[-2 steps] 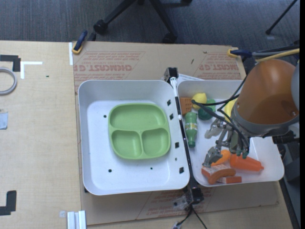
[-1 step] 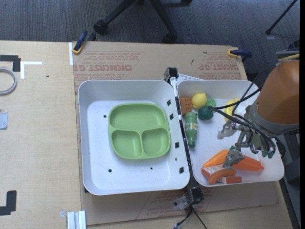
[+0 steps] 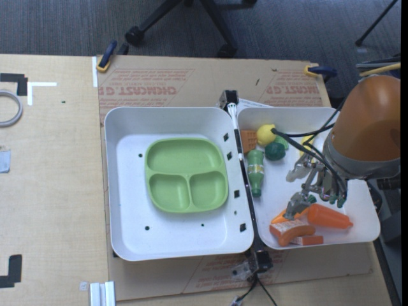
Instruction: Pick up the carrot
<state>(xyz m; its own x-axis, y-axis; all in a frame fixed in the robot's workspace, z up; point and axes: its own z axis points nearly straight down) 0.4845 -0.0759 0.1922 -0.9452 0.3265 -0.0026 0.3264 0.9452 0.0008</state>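
Note:
The orange carrot (image 3: 329,217) lies in the right bin (image 3: 357,234) near its front right corner, pointing right. My gripper (image 3: 296,191) hangs low over this bin just left of the carrot, and it is open. One fingertip (image 3: 294,174) is towards the bin's middle. The other fingertip (image 3: 296,208) is by the carrot's thick left end. Nothing sits between the fingers. The arm's orange band (image 3: 373,123) covers the bin's right side.
An orange curved piece (image 3: 292,230) and a small orange block (image 3: 312,240) lie at the right bin's front edge. A green bottle (image 3: 255,171), a yellow ball (image 3: 265,134) and a dark green ball (image 3: 276,150) lie at its left. The left bin (image 3: 121,190) holds a green divided plate (image 3: 187,174).

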